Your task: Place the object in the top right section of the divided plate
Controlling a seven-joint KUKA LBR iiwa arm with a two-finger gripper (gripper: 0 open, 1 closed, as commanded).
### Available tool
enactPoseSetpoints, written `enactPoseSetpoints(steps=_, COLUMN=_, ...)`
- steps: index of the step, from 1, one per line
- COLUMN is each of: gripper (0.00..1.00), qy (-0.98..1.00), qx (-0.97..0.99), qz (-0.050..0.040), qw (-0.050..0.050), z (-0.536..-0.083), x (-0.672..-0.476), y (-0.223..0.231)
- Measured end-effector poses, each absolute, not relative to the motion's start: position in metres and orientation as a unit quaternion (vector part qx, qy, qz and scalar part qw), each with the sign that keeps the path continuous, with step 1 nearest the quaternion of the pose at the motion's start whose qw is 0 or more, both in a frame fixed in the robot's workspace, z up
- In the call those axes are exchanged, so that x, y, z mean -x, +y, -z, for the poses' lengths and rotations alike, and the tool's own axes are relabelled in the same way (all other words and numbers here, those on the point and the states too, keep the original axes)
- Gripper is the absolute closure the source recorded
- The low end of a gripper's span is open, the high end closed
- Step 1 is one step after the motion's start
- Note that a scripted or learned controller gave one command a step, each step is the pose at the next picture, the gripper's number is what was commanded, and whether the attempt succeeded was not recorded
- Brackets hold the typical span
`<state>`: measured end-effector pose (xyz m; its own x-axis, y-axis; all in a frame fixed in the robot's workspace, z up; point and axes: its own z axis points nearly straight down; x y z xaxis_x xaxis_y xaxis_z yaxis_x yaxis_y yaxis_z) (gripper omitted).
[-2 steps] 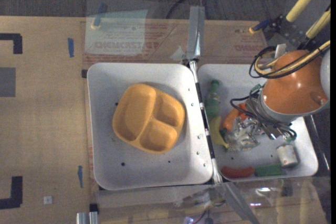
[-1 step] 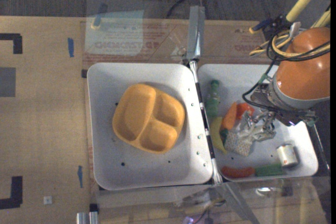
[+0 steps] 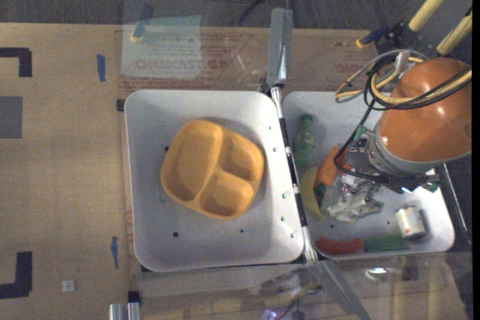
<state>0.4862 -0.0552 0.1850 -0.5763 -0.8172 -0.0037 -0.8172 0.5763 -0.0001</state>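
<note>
On the bench (image 3: 67,183), the left bin (image 3: 150,236) held a yellow divided plate (image 3: 212,168), which lay slightly turned, with all its sections bare. The arm (image 3: 427,120) was low over the right bin (image 3: 442,232), and its claw (image 3: 352,200) hung among the objects there; I could not tell its state. Near it lay a green bottle (image 3: 304,140), an orange piece (image 3: 328,167), a red piece (image 3: 339,244), a green piece (image 3: 386,242) and a white roll (image 3: 409,222).
</note>
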Motion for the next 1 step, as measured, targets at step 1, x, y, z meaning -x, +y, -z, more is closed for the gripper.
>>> enactPoseSetpoints(steps=1, gripper=1.00, qy=0.900, qx=0.436, qz=-0.0004, qw=0.002, z=-0.1420, x=-0.4798, y=-0.1471)
